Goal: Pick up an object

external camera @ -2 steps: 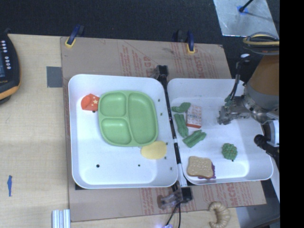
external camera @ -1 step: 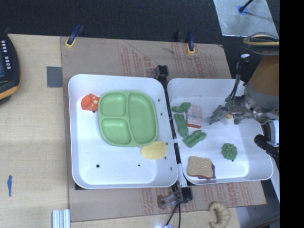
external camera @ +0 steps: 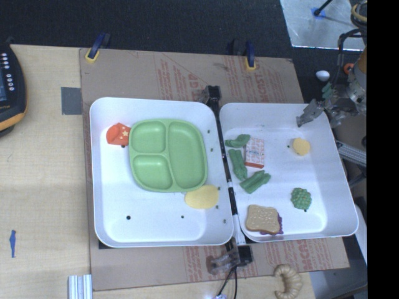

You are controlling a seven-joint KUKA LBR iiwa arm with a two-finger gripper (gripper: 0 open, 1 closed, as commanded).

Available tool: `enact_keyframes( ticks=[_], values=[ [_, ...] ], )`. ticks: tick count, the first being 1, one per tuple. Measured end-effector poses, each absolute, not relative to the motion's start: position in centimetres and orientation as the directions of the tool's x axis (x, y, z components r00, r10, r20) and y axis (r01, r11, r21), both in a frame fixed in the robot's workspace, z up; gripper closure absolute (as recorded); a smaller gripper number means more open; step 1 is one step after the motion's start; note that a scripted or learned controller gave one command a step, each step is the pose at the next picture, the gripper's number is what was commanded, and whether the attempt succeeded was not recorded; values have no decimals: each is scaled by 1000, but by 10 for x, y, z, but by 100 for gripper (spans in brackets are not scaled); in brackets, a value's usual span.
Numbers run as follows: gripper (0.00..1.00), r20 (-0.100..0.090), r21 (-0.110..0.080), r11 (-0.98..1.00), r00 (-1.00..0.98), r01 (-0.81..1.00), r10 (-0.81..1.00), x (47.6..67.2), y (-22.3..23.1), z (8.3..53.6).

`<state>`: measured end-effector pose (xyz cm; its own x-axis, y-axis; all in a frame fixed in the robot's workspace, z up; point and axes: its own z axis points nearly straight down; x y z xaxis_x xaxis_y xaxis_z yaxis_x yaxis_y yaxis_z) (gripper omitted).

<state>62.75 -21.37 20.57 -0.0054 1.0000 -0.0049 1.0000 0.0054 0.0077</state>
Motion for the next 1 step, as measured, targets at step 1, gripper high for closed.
enact_keyframes(
  ticks=[1],
  values=[
    [0,7,-16,11,-11,1000,1000,573,-116,111]
  ],
)
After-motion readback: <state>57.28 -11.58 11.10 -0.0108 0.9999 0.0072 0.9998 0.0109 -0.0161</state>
